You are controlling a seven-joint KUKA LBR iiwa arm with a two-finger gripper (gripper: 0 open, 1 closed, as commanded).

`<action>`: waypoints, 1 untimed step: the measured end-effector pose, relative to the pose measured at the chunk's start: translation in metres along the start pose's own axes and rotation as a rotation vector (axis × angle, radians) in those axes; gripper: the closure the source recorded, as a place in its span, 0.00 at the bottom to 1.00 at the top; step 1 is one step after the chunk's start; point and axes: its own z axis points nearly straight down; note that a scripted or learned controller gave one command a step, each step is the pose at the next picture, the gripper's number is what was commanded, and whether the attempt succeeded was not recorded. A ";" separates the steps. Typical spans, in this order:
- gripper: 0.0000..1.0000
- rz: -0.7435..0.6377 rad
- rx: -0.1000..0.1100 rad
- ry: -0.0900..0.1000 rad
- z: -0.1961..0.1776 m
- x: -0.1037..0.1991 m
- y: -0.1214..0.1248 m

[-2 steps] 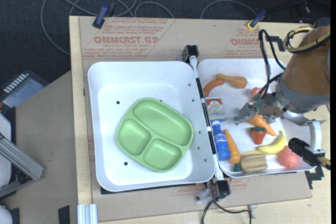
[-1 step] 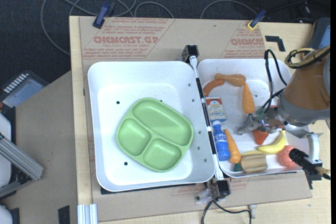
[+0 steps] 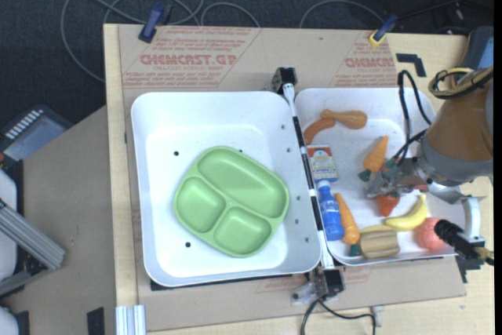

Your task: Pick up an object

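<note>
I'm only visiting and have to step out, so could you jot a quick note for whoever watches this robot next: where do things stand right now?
Gripper: low in the right bin, among the toy food; whether it is open or shut can't be made out.
Things: carrot, banana, small red piece lie next to it; drumstick at the far end, blue bottle along the left wall. Green divided plate sits in the left bin.
Done: nothing visibly lifted.
Left: grasp one item and raise it.

Two bins sit side by side on the tabletop [image 3: 196,59]. The left bin [image 3: 149,121] holds a divided tray [image 3: 230,201]. The right bin [image 3: 345,102] holds a bottle [image 3: 330,216] along its left wall, a drumstick [image 3: 336,121] at the back, a banana [image 3: 409,218] and what may be a bread roll [image 3: 379,243] in front.
</note>
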 end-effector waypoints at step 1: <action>1.00 -0.004 0.001 0.002 -0.105 0.097 -0.026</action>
